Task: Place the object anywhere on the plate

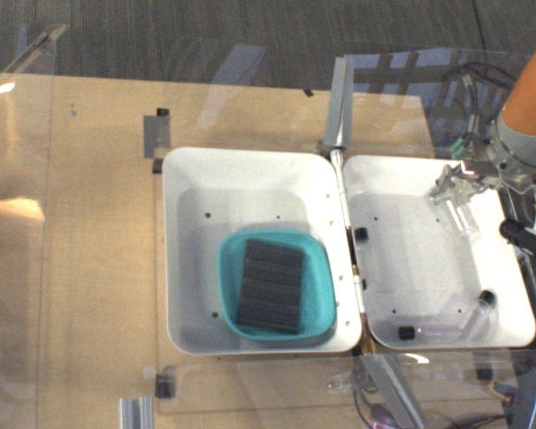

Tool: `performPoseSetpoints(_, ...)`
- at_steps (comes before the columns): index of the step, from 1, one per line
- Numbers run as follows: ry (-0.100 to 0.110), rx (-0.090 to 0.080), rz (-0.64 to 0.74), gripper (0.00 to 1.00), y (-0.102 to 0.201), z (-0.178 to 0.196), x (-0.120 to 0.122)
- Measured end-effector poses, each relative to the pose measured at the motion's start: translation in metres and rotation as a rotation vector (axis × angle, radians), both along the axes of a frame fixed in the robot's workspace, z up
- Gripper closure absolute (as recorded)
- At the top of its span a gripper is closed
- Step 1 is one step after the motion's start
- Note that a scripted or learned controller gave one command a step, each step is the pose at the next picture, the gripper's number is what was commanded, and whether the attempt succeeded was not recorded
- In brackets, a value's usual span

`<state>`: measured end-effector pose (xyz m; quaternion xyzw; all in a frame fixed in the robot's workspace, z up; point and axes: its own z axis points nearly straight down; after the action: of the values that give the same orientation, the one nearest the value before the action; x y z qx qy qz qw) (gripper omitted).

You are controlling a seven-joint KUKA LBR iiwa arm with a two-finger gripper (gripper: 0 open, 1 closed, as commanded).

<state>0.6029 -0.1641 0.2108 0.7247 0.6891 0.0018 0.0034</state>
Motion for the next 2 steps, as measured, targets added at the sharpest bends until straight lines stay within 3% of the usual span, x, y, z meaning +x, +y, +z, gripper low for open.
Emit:
performPoseSetpoints(1, 0.004, 0.002, 0.193, 1.0, 0.104, -0.026, -0.032)
performPoseSetpoints(2, 0.004, 0.002, 0.272, 1.0, 0.143, -0.026, -0.078)
